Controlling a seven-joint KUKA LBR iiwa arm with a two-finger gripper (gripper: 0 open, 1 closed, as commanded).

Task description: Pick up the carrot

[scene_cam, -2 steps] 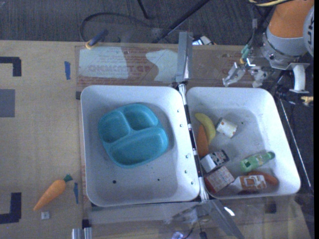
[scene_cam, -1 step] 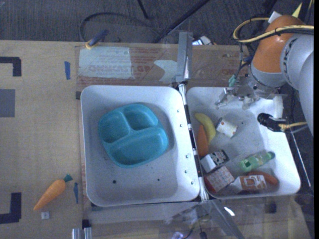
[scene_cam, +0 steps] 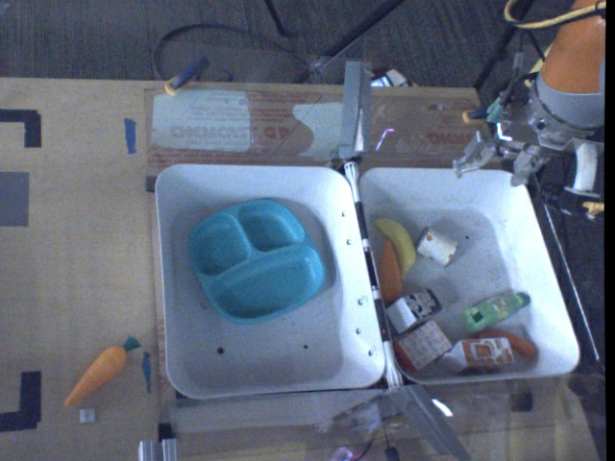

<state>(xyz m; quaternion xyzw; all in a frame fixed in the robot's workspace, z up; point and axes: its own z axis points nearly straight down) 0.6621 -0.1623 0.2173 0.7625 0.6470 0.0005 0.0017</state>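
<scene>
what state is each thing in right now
hand: open, above the right bin's far edge, holding nothing
carrot: lying on the bench, left of the bins
blue divided plate: right way up in the left bin
banana: lying flat in the right bin
green bottle: on its side

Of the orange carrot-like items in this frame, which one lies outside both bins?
The carrot with the green top, lying on the bench left of the left bin. The other orange piece sits inside the right bin, beside the banana.
</scene>
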